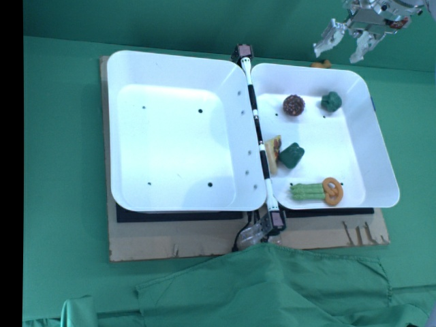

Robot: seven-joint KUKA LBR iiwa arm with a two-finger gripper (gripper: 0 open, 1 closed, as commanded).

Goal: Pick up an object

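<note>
Rumpled green cloth (272,288) lies nearest, below the cardboard base (136,240). Food toys, perhaps a pretzel (332,191) among them, sit in the right bin (378,155); the gripper (346,45) hangs open above, empty.

- Setting: a robotics lab test bench, not a home or shop.
- Green cloth (61,148) covers the bench and backdrop, with a loose fold at the front.
- Two white bins (136,67) sit on a cardboard sheet (170,247), joined by a black-and-white rod (255,125).
- Toy food (291,154) serves as test objects.
- A metal gripper (347,43) hangs at upper right.
</note>
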